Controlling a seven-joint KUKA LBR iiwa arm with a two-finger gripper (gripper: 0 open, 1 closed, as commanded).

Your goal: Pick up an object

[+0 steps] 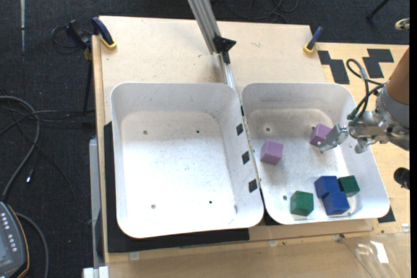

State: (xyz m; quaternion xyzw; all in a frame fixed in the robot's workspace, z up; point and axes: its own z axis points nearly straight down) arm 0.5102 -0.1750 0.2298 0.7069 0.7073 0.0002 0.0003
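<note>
Small lilac foam-like cube (320,135), right of frame centre, touching hand (333,139); hand's spread or closure indiscernible; likely light, rigid, best gripped across opposite flat faces.

purple cube (320,135) at claw (331,140), right bin (287,96)
</note>
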